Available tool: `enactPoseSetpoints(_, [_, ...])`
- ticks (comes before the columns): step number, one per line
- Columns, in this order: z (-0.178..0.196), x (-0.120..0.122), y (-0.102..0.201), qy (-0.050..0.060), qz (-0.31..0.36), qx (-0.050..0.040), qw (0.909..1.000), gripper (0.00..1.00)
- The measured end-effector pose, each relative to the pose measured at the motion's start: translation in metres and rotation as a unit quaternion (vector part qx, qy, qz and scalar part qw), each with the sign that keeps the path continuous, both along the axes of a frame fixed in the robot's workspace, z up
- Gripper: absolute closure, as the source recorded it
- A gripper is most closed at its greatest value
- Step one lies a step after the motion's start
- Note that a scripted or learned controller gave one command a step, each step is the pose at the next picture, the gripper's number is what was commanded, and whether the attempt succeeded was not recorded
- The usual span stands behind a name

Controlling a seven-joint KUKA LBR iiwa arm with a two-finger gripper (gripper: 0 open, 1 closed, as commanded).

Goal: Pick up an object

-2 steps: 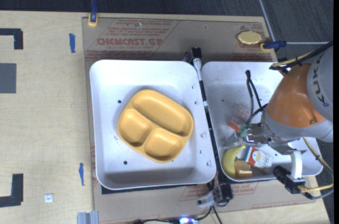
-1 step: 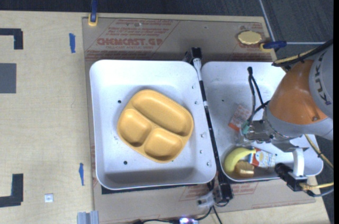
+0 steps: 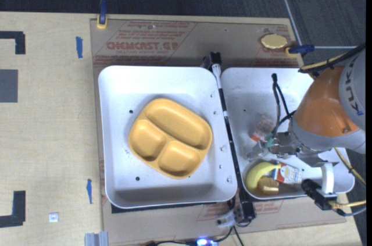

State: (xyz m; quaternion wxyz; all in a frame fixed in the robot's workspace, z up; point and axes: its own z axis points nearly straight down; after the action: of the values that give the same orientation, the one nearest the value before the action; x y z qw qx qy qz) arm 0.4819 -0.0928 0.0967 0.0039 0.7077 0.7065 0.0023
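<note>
A yellow three-compartment plastic tray [image 3: 169, 137] lies tilted in the left white bin [image 3: 110, 123]. In the right white bin [image 3: 244, 88], a yellow banana [image 3: 258, 172] lies lengthwise left-to-right beside a small carton [image 3: 289, 174], under the grey-orange arm [image 3: 325, 111]; gripper [image 3: 279, 146] state unclear.

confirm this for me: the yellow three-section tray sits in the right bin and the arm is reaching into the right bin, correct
Not quite. The camera view shows the yellow three-section tray lying in the left bin, not the right one. The rest holds: the arm is reaching into the right bin, above a yellow banana-like object near its front edge.
</note>
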Motion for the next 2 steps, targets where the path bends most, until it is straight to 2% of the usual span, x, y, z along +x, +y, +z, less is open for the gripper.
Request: enactPoseSetpoints(2, [-0.0109, -0.0021, 0.0012, 0.004, 0.001, 0.0015, 1.0000, 0.00])
